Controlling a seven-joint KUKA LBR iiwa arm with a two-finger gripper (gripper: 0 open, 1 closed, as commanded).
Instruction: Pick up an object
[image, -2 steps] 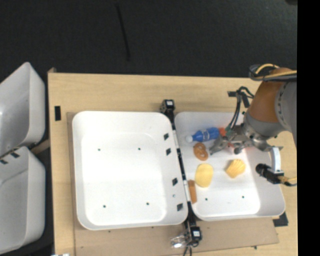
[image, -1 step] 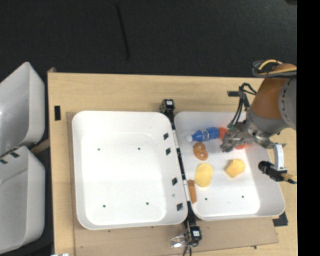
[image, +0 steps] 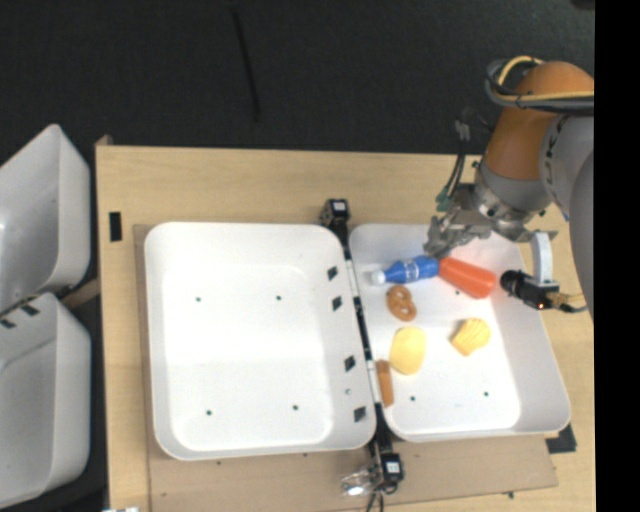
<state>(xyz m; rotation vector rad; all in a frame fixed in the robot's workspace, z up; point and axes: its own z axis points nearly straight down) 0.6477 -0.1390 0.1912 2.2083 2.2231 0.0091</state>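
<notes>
The tool (image: 440, 238) hangs low over the right bin's (image: 540, 395) far edge, just above a blue bottle (image: 410, 270) with a white cap, lying on its side. Whether the tool is open or closed cannot be told. An orange cylinder (image: 468, 277) lies beside the bottle.

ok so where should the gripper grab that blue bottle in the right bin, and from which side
Probably across the middle of the blue bottle, coming straight down from above. It lies flat, long axis roughly left-right, white cap toward the divider. The fingers should straddle its narrow width, away from the orange cylinder crowding its right end. The gripper hangs just above that end.
</notes>
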